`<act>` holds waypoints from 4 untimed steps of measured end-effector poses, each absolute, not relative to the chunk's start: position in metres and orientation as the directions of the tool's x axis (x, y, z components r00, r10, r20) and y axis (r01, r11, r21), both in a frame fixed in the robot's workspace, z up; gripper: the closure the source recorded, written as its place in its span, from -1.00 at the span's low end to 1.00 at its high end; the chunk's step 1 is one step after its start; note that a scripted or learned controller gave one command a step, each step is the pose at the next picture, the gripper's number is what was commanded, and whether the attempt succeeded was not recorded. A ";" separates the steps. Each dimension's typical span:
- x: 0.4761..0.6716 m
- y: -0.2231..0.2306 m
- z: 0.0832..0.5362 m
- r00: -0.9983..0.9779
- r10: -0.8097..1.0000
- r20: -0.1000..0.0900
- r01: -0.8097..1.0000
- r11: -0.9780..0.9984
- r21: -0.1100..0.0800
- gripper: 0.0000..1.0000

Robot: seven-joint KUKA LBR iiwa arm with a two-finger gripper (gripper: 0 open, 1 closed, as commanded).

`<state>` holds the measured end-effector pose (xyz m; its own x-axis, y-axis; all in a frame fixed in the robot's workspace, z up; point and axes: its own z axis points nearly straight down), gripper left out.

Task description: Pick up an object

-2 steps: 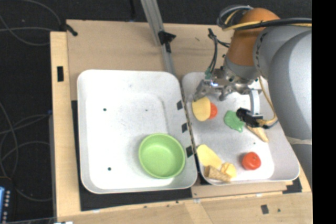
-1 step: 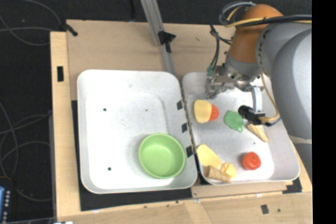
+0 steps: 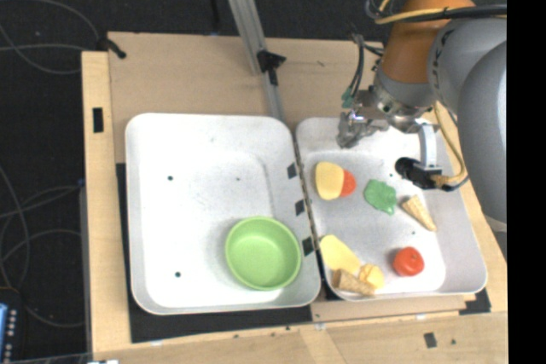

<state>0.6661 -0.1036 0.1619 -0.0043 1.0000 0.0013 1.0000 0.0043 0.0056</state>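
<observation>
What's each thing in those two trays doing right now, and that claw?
Light green plastic bowl: upright, in left bin.
Yellow-and-orange rounded toy: lying in right bin.
Green toy: lying loose.
Small red tomato-like toy: resting near front.
End effector: over right bin's back edge, holding nothing visible.

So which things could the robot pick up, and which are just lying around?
For the job:
gripper
yellow-and-orange toy
green toy
cone-shaped piece
red tomato
yellow pieces

Just there:
green bowl
left bin
right bin
metal pole
</observation>
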 end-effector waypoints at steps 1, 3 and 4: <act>0.668 -0.104 0.217 -0.005 1.000 0.000 1.000 0.005 0.007 1.00; 0.669 -0.007 0.235 -0.007 1.000 0.002 1.000 0.007 0.002 1.00; 0.660 0.049 0.242 -0.008 1.000 0.002 1.000 0.008 0.000 1.00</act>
